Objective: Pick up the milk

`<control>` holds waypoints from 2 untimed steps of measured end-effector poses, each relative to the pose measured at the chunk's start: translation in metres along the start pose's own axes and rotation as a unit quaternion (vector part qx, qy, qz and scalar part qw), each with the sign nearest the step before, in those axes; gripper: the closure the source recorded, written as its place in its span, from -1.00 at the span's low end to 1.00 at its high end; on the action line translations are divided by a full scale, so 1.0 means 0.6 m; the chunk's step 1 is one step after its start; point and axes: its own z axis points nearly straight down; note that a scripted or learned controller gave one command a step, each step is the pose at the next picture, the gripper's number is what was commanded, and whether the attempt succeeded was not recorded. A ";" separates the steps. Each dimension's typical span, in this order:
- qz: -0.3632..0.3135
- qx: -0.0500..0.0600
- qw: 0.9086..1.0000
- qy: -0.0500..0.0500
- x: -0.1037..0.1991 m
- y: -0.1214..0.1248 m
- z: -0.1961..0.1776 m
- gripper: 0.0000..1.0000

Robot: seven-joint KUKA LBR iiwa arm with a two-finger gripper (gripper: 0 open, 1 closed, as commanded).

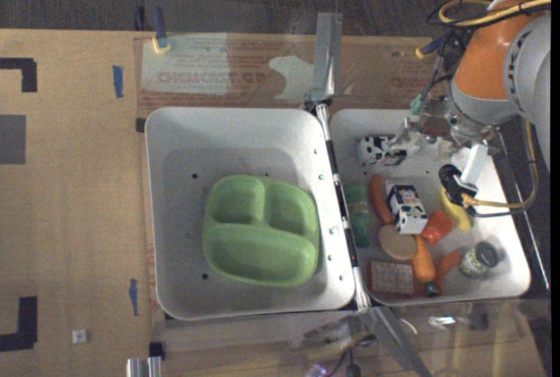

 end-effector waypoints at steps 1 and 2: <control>-0.051 0.010 0.999 0.001 -0.015 -0.099 0.053 -1.00; -0.022 0.010 1.000 0.000 -0.013 -0.180 0.050 -1.00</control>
